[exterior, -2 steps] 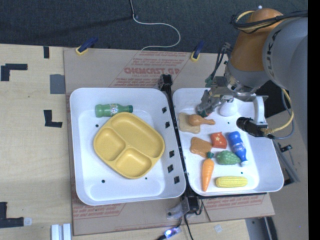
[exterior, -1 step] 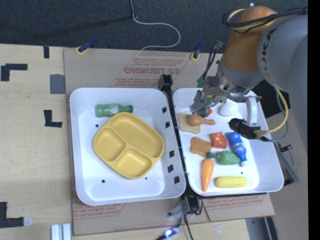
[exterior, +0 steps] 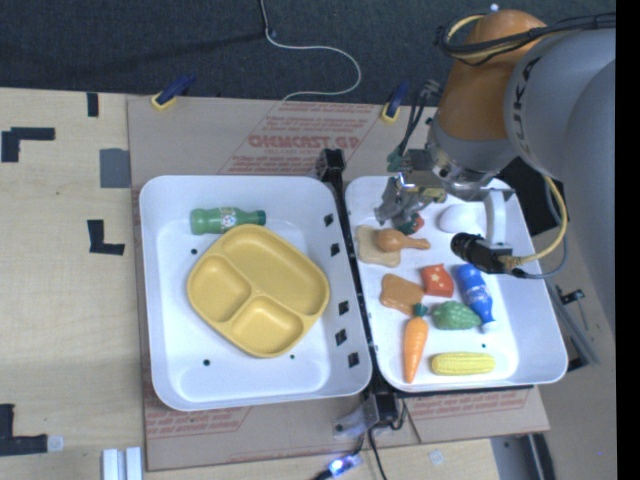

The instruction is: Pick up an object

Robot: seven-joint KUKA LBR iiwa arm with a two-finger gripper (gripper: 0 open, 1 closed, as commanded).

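The gripper hangs just above the drumstick in the right bin, positioned for pickup; finger state cannot be determined.

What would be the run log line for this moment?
gripper: above drumstick, right bin | grasp: none seen | left bin: bottle, tray

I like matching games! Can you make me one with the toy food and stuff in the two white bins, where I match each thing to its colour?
Things:
1. carrot
2. corn cob
3. bottle
4. divided plate

Colours and places:
A. green, left bin, lying above the plate
B. yellow, left bin, three sections
C. orange, right bin, near front edge
D. yellow, right bin, front corner

Pairs: 1-C, 2-D, 3-A, 4-B
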